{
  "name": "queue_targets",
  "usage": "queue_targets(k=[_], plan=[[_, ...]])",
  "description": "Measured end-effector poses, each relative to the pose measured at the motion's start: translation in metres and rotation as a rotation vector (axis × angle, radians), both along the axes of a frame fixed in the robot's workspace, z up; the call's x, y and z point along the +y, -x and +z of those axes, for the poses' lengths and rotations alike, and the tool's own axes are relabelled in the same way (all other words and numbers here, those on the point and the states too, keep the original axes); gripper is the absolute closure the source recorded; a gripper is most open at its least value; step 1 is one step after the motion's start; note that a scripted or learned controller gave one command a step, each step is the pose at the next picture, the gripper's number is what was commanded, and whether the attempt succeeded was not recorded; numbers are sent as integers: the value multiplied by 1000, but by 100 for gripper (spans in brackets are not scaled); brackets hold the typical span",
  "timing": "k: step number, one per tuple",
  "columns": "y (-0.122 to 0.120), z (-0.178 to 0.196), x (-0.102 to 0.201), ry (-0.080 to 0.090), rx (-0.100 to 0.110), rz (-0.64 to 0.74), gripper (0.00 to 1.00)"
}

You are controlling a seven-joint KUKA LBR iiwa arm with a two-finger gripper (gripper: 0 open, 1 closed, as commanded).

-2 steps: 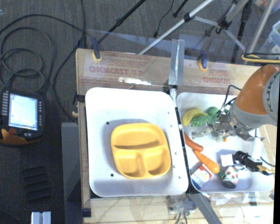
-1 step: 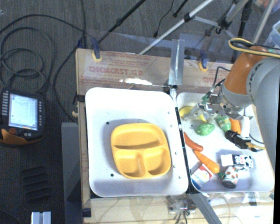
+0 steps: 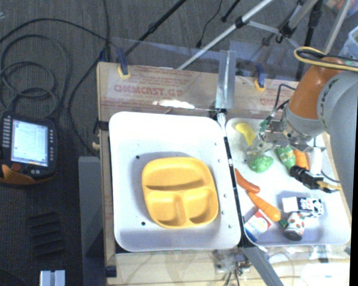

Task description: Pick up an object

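The pick is at its approach stage, by the look of things; nothing has been lifted clear. The hand (image 3: 264, 139) sits low over the far end of the right white bin (image 3: 336, 228), on the side nearest the central divider between the two bins; its metal fingers point down toward a rounded green plastic toy (image 3: 260, 164) lying just below them; whether they are spread or pressed together cannot be told from this slanted view, nor whether they touch the toy. A yellow banana-shaped toy (image 3: 245, 133) lies just beside the hand, closer to the divider; a long orange carrot-shaped toy (image 3: 264, 205) and a slimmer red-orange one (image 3: 247, 181) lie on the near side of the green toy, hugging the divider. The left white bin (image 3: 124, 136) across the divider bears a yellow sectioned plastic tray (image 3: 179, 191). Left to do, in my judgement: close on one object, most likely the green toy, and raise it clear of the bin floor.
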State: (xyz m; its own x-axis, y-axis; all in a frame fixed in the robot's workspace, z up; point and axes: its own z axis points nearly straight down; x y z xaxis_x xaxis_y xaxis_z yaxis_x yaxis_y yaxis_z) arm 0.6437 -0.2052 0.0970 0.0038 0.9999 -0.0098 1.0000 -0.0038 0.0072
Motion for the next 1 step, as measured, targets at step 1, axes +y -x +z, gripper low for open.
queue_targets(k=[1], plan=[[0,0,-1,2,-2,-1,0]])
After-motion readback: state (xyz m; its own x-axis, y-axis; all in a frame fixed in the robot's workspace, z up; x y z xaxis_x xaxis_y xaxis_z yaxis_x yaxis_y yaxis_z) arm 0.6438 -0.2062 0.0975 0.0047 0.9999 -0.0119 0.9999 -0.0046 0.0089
